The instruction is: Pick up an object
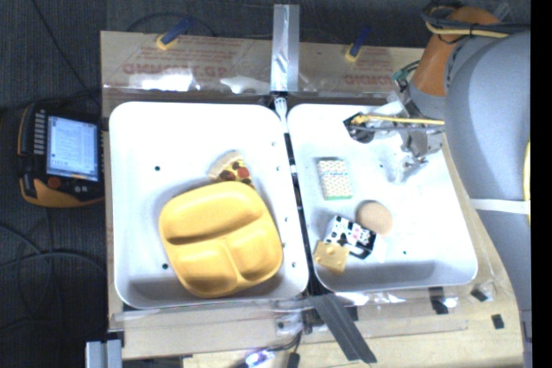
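Yellow tray [222,239], left bin [147,142]: judged rigid, light, wide; take by rim. Right bin [431,246]: yellow block [330,256], dotted box [335,178], tan ball [374,216] judged small, light; ball may roll. Gripper [410,158] over right bin, far-right part; open or closed: cannot tell. Bin floors smooth, white; dotted box stands clear.

The arm [496,125] is cut off by the frame edge behind the gripper [409,165]. In the bin away from the gripper, the yellow tray [222,239] covers part of a small brown-and-red item [231,169], so its type cannot be determined. Toward the front rim from the gripper, the patterned item [351,234] meets the yellow block [329,257]. Which one lies on top cannot be determined. Screen text on the pendant [62,152], farthest from the gripper, is too small to read.
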You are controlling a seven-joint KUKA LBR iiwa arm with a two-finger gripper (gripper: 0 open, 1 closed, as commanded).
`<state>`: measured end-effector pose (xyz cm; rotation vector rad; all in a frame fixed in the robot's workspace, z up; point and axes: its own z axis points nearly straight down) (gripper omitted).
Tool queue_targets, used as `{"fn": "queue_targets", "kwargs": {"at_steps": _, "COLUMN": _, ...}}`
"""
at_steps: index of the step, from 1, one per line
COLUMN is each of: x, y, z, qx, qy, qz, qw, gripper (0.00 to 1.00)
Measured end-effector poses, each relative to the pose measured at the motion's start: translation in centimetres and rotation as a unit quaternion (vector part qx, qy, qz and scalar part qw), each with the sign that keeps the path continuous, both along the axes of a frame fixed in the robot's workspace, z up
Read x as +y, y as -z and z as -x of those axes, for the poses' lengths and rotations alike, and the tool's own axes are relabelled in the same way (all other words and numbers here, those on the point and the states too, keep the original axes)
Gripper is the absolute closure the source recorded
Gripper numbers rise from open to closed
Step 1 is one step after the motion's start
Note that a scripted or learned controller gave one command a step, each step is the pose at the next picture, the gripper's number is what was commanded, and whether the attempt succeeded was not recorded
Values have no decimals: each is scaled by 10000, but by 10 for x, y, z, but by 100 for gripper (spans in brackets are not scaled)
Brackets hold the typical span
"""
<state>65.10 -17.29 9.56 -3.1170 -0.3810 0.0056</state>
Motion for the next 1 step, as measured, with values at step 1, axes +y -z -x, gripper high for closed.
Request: {"fn": "queue_targets", "kwargs": {"at_steps": 1, "x": 1, "y": -7, "z": 1, "qx": 23, "qy": -32, "qz": -23, "qw": 10000, "gripper": 100}}
